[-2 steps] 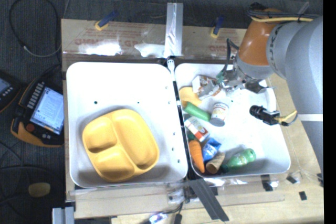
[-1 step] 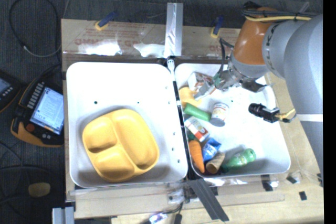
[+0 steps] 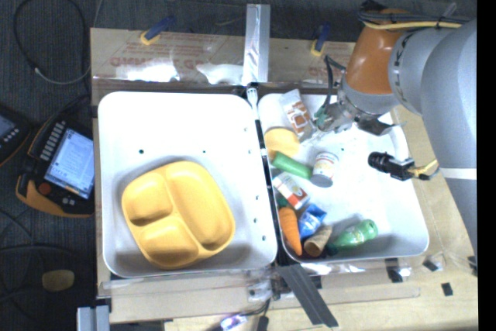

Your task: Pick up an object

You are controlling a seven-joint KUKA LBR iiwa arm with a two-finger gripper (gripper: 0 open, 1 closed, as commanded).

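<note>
In the right bin (image 3: 411,190), near its far edge, the gripper (image 3: 332,117) is seen low down, close to a small packet (image 3: 297,114) with brown print on it. It cannot be told if anything is held. No thing is seen lifted, so the picking step is judged to be just at the reach or the grab. The things to be picked are piled along the left side of this bin: a yellow cup (image 3: 280,142), a green tube (image 3: 293,165), a small white jar (image 3: 323,166), an orange carrot (image 3: 289,229), a blue pack (image 3: 311,220) and a green bottle (image 3: 355,234). In the left bin (image 3: 124,108) a yellow tray (image 3: 177,212) with three parts is seen. Next, one thing must be squeezed well and then raised straight up. Care is needed, since the things lie close and may be bumped.
</note>
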